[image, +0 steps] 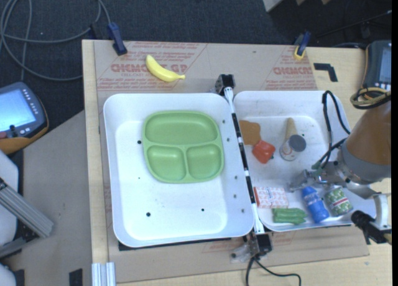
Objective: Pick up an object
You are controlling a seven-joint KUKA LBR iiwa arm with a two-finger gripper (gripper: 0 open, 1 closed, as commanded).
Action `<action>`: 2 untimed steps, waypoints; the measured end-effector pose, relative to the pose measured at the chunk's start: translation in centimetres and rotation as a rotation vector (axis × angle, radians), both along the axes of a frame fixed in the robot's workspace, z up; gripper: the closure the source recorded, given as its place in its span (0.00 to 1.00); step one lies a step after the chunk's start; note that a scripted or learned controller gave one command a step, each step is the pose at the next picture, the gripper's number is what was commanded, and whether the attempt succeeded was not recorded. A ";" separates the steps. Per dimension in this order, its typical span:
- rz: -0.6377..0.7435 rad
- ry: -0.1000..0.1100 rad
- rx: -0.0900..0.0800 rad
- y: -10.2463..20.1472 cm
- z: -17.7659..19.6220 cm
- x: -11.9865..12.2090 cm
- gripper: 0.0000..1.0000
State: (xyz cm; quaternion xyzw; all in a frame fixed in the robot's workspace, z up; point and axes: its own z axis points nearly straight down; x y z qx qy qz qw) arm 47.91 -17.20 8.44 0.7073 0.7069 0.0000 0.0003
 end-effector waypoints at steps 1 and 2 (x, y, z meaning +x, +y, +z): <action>-0.001 -0.001 -0.001 0.0 1.0 0.0 1.00; 0.002 -0.001 0.001 5.5 12.3 0.1 1.00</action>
